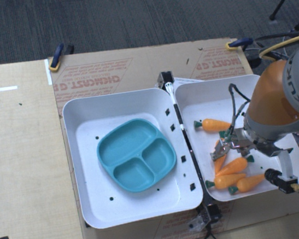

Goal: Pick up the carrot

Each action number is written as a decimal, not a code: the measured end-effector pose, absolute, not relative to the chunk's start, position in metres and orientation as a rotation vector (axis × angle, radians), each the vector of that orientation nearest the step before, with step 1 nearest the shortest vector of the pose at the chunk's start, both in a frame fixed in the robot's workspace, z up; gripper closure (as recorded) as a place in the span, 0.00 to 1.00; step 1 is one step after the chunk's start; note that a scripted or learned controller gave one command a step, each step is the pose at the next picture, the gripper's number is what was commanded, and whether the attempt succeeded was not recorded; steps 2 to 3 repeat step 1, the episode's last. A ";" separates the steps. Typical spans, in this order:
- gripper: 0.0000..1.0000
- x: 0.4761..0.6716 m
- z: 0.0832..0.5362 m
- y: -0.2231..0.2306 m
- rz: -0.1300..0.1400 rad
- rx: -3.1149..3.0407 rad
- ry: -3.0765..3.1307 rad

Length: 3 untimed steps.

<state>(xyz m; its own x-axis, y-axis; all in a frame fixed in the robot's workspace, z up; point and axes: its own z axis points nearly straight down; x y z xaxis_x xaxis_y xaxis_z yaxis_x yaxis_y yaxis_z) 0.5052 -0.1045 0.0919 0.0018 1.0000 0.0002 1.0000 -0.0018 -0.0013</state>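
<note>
Gripper (223,148) sat low in the right bin (199,99) over the carrot (220,161) pile, couldn't tell its opening or any hold, so honestly it could've nudged neighbours and grabbed nothing.

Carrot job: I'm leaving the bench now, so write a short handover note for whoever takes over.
Gripper: low in the right bin, over the carrot pile; whether it holds anything cannot be told.
Carrots: one lies apart near the bin's far left, the others clustered at the near side.
Left bin: holds a teal divided plate.
Done: approach.
Left: confirm a grasp, lift a carrot.
</note>
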 end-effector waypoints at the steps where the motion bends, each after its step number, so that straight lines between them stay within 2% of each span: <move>1: 1.00 0.506 0.102 -0.105 0.000 -2.225 -2.217; 3: 1.00 0.506 0.102 -0.105 0.000 -2.225 -2.217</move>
